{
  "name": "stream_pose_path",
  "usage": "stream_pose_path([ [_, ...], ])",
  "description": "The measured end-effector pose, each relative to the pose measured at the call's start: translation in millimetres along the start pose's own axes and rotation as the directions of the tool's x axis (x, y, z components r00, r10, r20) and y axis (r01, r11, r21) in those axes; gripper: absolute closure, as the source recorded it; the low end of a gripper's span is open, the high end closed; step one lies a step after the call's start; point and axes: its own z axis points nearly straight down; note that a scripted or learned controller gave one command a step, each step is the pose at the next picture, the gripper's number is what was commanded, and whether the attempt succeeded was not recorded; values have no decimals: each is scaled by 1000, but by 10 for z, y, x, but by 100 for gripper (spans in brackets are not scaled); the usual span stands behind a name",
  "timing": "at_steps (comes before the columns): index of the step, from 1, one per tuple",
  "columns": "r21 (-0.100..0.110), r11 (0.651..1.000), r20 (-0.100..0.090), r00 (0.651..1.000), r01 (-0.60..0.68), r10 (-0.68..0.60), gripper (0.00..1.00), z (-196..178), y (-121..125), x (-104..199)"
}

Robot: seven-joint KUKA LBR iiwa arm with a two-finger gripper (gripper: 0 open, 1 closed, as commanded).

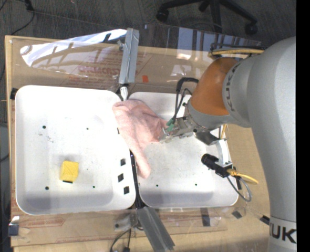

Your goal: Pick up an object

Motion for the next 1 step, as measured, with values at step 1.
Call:
stream_pose_path([
  [1,-2,991,0,991,135,-135,100,96,-627,-211],
])
